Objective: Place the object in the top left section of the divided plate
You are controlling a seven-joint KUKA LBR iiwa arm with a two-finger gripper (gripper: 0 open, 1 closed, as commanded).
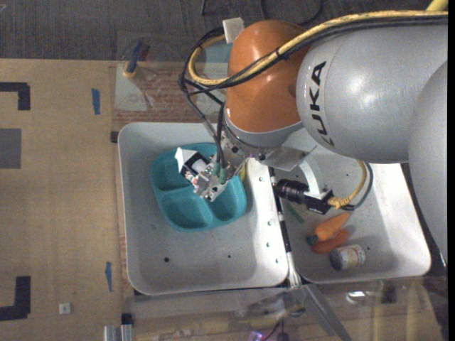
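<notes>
A teal divided plate (186,208) lies in the left white bin (142,219), tilted in the view. My gripper (208,183) hangs over the middle of the plate, below the orange wrist band. A small white and black object (189,162) sits at the plate's upper edge, right beside the gripper's left side. Whether it is touching the gripper or resting in the plate's upper section cannot be made out. The arm hides the plate's upper right part.
The right bin (398,247) holds an orange carrot (331,228) and a small can (348,256) near its front. A black cable fitting (302,194) juts over the divider between the bins. The large grey arm covers the top right.
</notes>
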